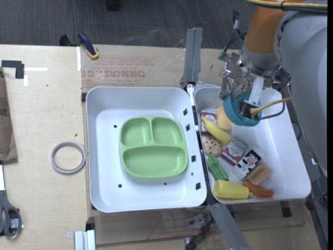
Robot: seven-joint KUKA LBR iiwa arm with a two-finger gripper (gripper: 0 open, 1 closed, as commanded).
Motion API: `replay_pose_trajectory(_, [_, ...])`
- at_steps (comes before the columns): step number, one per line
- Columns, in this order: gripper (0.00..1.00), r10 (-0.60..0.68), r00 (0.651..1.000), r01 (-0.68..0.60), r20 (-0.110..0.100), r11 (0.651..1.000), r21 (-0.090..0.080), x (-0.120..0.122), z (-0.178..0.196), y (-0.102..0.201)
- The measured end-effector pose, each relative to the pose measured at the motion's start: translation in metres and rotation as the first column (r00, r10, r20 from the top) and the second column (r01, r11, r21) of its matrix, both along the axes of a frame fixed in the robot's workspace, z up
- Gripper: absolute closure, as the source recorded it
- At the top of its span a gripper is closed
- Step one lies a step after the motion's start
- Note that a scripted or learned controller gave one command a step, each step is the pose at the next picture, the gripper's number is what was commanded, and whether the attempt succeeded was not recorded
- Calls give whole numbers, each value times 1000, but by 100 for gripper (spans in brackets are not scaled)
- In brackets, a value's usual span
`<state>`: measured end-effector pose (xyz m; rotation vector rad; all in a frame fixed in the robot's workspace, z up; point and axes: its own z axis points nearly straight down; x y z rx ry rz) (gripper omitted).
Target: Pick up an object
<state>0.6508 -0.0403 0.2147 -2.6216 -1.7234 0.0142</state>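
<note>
Right now the gripper (235, 97) sits over the far part of the right bin (285, 155), directly above a teal bowl (240, 119). The bowl is small and round with a glossy teal rim, tilted toward the camera, and its inside is dark. It is touching or just beside the gripper. The view doesn't show it clamped, and whether the gripper is spread or closed can't be told (wrist hardware blocks the view). The bowl's left edge is just beside a pale yellow lump (223, 119), with a banana (216, 130) next to that. More clutter lies along that bin's left wall and near side: a cookie (212, 147), a green strip (216, 167), a yellow block (231, 190), an orange carrot (258, 191) and a brown wooden block (260, 173). The left bin (93, 139) holds a green divided plate (153, 147), lying flat. A tape ring (67, 157) lies on the tabletop (41, 113), left of the bins.
</note>
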Motion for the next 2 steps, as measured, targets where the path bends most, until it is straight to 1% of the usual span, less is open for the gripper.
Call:
replay_pose_trajectory(1, [100,448,894,-448,2,894,4,-26,42,8])
replay_pose_trajectory(2, [100,457,889,-457,1,889,5,-106,76,28])
